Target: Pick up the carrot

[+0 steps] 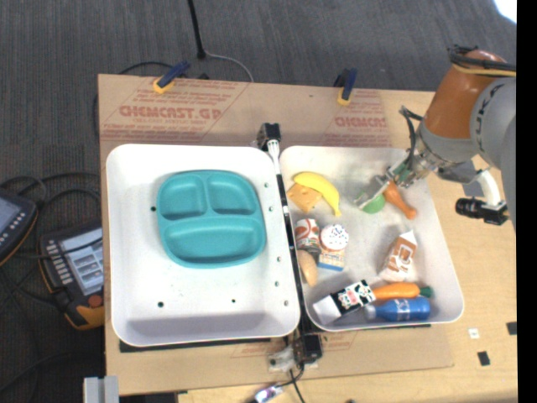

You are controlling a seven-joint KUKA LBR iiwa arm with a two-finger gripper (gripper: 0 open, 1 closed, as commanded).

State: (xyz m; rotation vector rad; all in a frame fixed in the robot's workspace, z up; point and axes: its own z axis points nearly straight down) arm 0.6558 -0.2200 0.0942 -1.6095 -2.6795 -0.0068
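— What lies nearest?
— An orange piece with a green tip [394, 290], at the right bin's [447, 267] front wall.
— And the carrot [403, 201]?
— Farther back in that bin: short, orange, slanted, a green lump beside it.
— The gripper [398, 178]?
— Just above the carrot's far end; wide or narrow, I cannot tell.

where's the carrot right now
The carrot lies in the right bin, near its upper right corner, right beside the gripper and right of the banana.
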